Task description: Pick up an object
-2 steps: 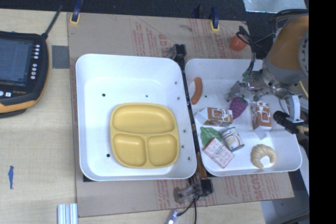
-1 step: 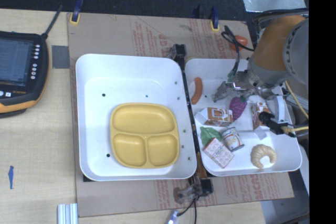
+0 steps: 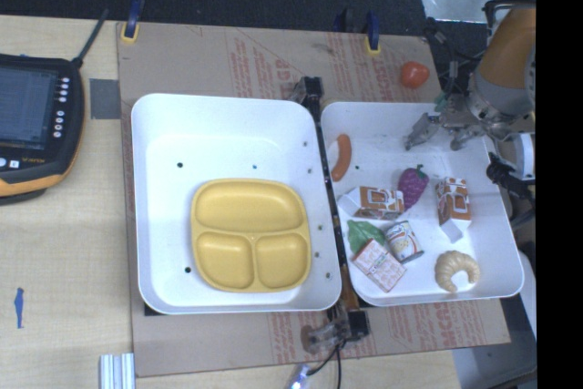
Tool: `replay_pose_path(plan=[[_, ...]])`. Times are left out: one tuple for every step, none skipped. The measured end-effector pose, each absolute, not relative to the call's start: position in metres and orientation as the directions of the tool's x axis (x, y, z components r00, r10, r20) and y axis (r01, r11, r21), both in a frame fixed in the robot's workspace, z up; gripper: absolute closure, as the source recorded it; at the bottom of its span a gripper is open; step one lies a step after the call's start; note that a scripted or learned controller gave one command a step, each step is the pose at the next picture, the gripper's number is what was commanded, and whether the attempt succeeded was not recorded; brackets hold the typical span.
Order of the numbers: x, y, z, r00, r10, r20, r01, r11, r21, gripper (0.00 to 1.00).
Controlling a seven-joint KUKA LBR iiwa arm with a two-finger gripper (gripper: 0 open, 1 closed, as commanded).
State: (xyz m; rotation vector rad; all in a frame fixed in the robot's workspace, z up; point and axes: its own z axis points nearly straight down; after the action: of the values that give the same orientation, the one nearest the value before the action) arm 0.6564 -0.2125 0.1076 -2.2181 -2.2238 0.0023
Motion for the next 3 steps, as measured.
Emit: replay_pose_path(plan=[[0.610, -0.170, 0.091, -0.005, 1.000, 0.000, 1.000, 0.005, -0.005, 0.00], [0.653, -0.212, 0.094, -0.003, 1.000, 0.000, 1.000, 0.003, -0.002, 0.00], [0.601, -0.171, 0.092, -0.005, 1.000, -0.001, 1.000, 0.005, -0.005, 0.00]])
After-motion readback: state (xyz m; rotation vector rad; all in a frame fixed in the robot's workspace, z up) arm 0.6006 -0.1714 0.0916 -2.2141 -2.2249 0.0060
